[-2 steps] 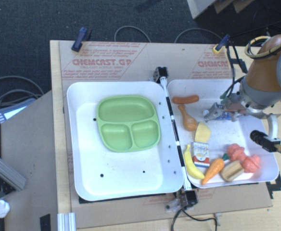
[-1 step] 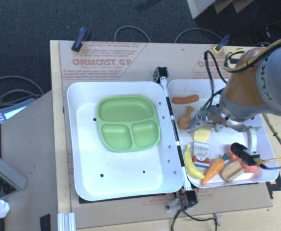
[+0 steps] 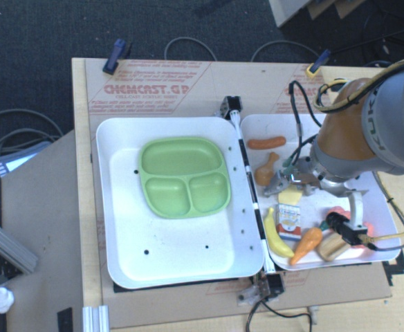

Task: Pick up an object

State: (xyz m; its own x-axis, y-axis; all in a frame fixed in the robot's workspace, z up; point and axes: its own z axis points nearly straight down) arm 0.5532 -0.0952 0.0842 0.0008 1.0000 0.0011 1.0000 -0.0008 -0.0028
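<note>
Pincer (image 3: 290,179): low inside the right bin, at the end of the grey arm with the orange band; whether it is spread or pressed together cannot be told, and nothing is visibly held.
Pincer contact: metal tip sits just beside the chicken drumstick and just above the yellow block; contact cannot be confirmed.
Left bin (image 3: 119,206): one; holds the green tray.
Green tray (image 3: 185,176): one, three compartments, in the upper middle of the left bin.
Right bin (image 3: 271,122): one, touching the left bin along its right edge; landmark for the items below.
Sausage (image 3: 266,142): one, near the top of the right bin.
Chicken drumstick (image 3: 265,171): one, at the upper left of the right bin.
Yellow block (image 3: 290,197): one, middle of the right bin.
Small carton (image 3: 288,220): one, just below the yellow block.
Banana (image 3: 274,234): one, along the left wall of the right bin.
Carrot (image 3: 307,244): one, lower part of the right bin.
Bread piece (image 3: 331,248): one, lower right of the right bin.
</note>
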